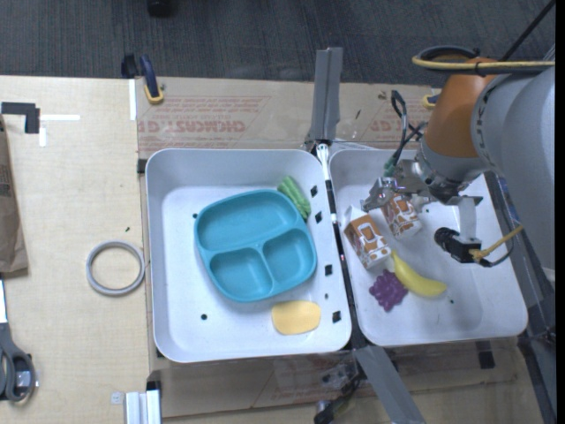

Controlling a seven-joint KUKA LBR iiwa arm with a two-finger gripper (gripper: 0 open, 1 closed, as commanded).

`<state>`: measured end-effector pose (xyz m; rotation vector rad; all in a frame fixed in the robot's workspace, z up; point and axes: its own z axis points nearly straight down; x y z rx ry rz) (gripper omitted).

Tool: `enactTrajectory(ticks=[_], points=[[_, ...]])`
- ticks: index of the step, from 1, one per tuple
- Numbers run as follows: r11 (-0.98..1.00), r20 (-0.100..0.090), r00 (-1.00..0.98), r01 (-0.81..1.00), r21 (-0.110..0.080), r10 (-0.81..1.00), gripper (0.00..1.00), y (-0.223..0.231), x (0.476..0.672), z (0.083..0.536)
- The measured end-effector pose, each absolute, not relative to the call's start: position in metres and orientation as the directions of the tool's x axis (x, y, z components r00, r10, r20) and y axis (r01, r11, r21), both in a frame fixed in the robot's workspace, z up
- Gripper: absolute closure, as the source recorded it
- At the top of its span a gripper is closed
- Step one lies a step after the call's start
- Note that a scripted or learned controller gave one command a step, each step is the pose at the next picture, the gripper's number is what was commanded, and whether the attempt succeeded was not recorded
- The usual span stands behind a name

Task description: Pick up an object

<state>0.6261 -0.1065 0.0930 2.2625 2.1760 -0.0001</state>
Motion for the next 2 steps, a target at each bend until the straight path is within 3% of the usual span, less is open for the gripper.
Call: enactTrajectory(ticks=[1, 2], points=[[-0.038, -0.003, 0.038, 0.999, 0.000, 0.999, 1.00, -0.108, 0.626, 0.101], [0.138, -0.001, -0.138, 0.990, 0.000, 0.990, 1.00, -0.053, 0.627, 0.192]])
